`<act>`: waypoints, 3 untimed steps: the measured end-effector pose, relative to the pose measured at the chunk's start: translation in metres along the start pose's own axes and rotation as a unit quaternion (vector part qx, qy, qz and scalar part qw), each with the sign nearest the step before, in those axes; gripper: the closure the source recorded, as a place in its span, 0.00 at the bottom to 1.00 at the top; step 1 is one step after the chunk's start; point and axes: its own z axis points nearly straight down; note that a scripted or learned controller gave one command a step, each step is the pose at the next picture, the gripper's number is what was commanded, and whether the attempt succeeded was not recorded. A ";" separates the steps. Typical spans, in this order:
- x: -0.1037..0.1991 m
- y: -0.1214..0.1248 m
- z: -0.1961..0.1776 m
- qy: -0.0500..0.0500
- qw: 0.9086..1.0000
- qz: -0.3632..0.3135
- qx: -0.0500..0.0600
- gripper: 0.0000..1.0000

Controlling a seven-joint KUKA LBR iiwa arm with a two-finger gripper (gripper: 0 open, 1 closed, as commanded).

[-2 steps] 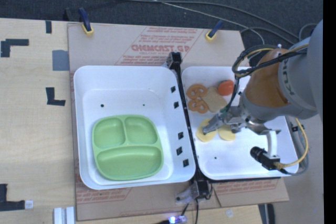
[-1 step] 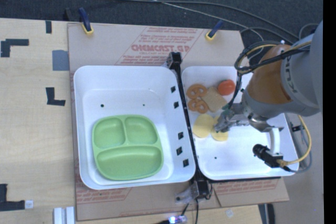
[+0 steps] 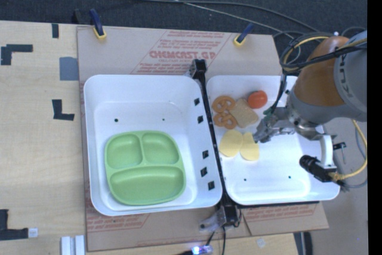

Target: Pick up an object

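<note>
Pincer (image 3: 261, 134): low in right bin (image 3: 280, 188), grip state cannot be told.
Yellow discs (image 3: 239, 145): just left, likely target.
Pretzel (image 3: 224, 111), tomato (image 3: 257, 99): beyond, clustered.
Green plate (image 3: 144, 166): far left.

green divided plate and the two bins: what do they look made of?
Green plate: likely moulded plastic, matte to satin; uniform colour, soft rounded dividers between three compartments, no sharp glare.
Left bin and right bin: probably thin formed plastic, smooth white with slight sheen; rounded corners, rolled rims. Could be coated metal; the view can't settle that.
</note>
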 end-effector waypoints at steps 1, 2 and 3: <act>0.004 0.011 -0.051 0.000 1.000 -0.001 -0.001 1.00; 0.004 0.012 -0.091 0.000 1.000 -0.001 0.000 1.00; 0.064 0.005 -0.085 0.001 1.000 -0.003 0.002 1.00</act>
